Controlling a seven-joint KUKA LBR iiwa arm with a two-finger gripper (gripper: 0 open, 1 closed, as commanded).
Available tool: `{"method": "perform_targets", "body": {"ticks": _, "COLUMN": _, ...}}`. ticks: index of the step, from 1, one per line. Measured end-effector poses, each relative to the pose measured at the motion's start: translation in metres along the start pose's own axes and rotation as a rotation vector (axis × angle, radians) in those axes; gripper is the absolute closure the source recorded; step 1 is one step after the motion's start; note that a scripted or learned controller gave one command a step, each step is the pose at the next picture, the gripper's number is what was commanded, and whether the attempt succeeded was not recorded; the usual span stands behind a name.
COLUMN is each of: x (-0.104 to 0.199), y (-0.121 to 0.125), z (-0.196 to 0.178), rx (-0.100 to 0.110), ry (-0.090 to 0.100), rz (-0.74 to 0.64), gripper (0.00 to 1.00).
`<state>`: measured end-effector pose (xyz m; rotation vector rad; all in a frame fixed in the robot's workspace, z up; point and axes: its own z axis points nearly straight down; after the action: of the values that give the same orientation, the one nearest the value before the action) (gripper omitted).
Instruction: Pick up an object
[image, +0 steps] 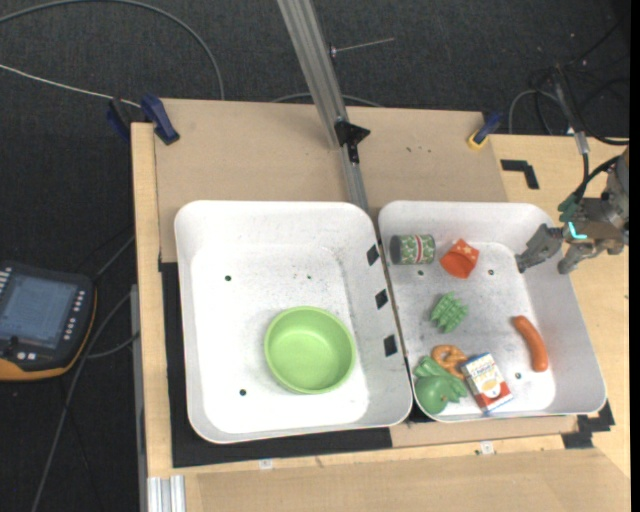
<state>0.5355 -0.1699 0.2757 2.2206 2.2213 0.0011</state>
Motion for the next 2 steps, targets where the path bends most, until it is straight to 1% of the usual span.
{"method": "perform_targets", "body": {"ticks": 1, "x": 0.000, "y": 0.000, "z": 0.000, "rx": 0.000, "ry": 0.000, "rz": 0.000, "gripper": 0.00}}
{"method": "perform_targets", "body": {"ticks": 2, "x": -0.004, "y": -0.003, "z": 0.043, "rx": 0.004, "ry": 0.001, "rz": 0.000, "gripper": 0.00}}
